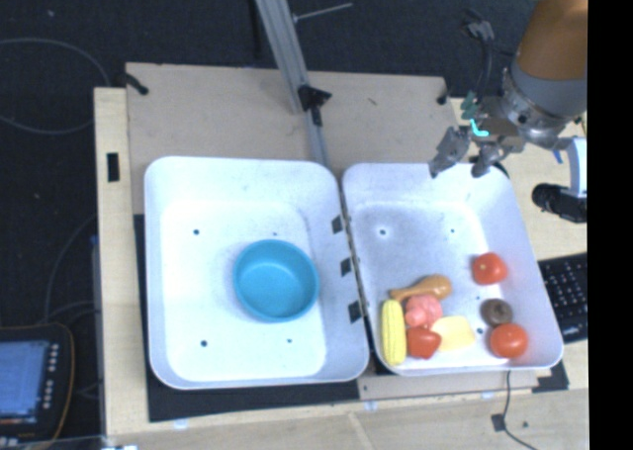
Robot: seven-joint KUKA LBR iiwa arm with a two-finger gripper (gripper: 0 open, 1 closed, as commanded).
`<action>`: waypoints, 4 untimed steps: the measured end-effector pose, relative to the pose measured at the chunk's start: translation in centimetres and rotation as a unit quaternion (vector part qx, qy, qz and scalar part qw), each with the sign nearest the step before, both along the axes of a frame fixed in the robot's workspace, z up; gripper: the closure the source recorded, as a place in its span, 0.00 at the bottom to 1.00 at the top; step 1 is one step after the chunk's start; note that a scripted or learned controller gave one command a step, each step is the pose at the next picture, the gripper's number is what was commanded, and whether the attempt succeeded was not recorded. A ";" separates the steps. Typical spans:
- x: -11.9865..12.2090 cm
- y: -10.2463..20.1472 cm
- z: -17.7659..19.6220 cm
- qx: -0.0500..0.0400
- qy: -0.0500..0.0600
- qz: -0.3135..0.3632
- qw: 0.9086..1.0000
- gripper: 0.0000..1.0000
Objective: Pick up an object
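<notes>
My gripper hangs over the far edge of the right bin, its two fingers spread apart with nothing between them. Toy food lies at the near end of that bin, well below the gripper: a red tomato, a brown chocolate doughnut, a second red tomato, a tan drumstick, a pink piece, a yellow corn cob, a small red piece and a pale yellow block.
The left bin holds a blue bowl. A grey metal post slants up from between the bins at the back. A black keyboard lies right of the right bin.
</notes>
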State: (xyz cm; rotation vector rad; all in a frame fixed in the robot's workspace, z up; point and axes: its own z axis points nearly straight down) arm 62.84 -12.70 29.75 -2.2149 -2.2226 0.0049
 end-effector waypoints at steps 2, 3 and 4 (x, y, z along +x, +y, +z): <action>0.7 0.4 -4.3 -0.001 -0.001 0.001 1.000 0.00; 0.7 0.2 -10.6 -0.002 -0.001 -0.002 1.000 0.00; 0.1 -0.7 -15.3 -0.001 0.000 -0.003 1.000 0.00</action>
